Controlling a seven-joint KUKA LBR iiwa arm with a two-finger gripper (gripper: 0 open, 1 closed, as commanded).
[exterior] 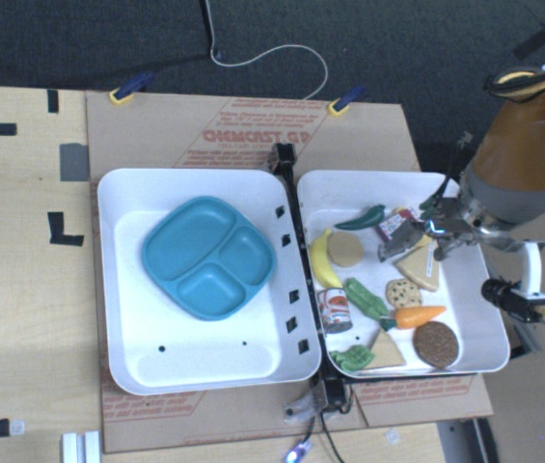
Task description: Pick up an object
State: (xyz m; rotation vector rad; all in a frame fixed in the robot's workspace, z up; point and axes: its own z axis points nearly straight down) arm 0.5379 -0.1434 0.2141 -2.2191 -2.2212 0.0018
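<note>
We see the arm (515, 152) as a bulky grey body with an orange band at its 12 o'clock end; at 9 o'clock, the dark metal gripper (409, 239) has black cables.

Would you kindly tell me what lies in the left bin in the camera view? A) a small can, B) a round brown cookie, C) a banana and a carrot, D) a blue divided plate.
D: the blue divided plate lies alone in the left bin, while the banana, carrot, brown cookie and small can all sit in the right bin.
</note>
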